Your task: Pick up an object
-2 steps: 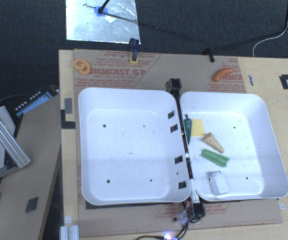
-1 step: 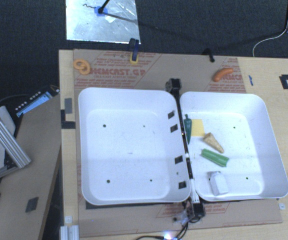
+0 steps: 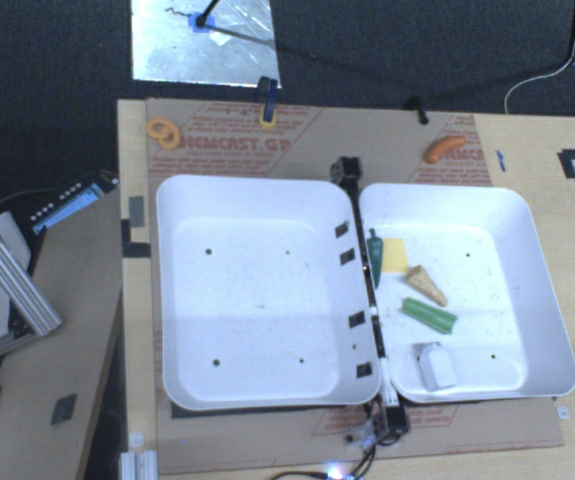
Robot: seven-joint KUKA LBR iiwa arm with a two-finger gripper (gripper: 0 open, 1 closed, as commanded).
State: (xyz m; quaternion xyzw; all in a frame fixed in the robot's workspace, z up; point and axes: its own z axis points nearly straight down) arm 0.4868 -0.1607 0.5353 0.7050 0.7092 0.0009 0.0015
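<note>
The right bin point(image 3: 527, 228) holds several small objects near its left side. A yellow square piece point(image 3: 394, 255) lies beside a dark green pepper-shaped piece point(image 3: 375, 256) against the left wall. Below them sit a tan wedge point(image 3: 427, 285), a bright green stick point(image 3: 429, 315) and a white-grey block point(image 3: 435, 366) near the front wall. The left bin point(image 3: 197, 208) shows bare white floor.
On the cardboard behind the bins lie an orange sausage-shaped toy point(image 3: 444, 149), a tan pretzel-like ring point(image 3: 164, 132) and a blue-yellow clamp point(image 3: 266, 102). Black clips point(image 3: 347, 230) run along the seam between the bins. A metal frame point(image 3: 7, 278) stands at the left.
</note>
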